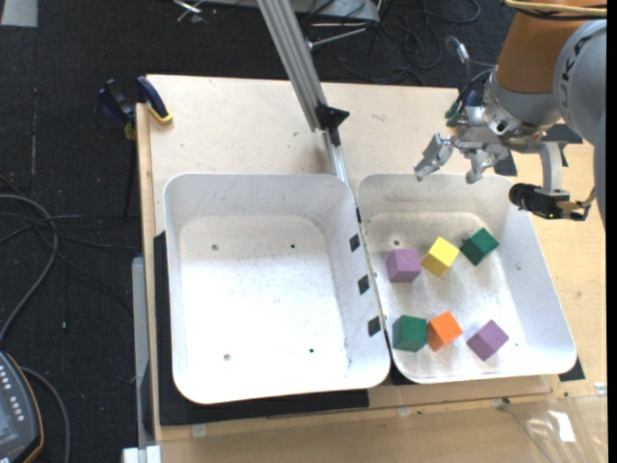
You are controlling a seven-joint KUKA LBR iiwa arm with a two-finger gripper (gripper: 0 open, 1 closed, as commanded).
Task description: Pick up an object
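Six coloured blocks [442,256] scattered, right bin [540,287].

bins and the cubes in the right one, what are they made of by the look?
Bins: probably thin moulded plastic, white, matte, scuffed; rounded corners and flared rims suggest it. Cubes, such as the yellow cube and orange cube: flat, even colour with no shine, so painted wood or foam; the view can't settle which.
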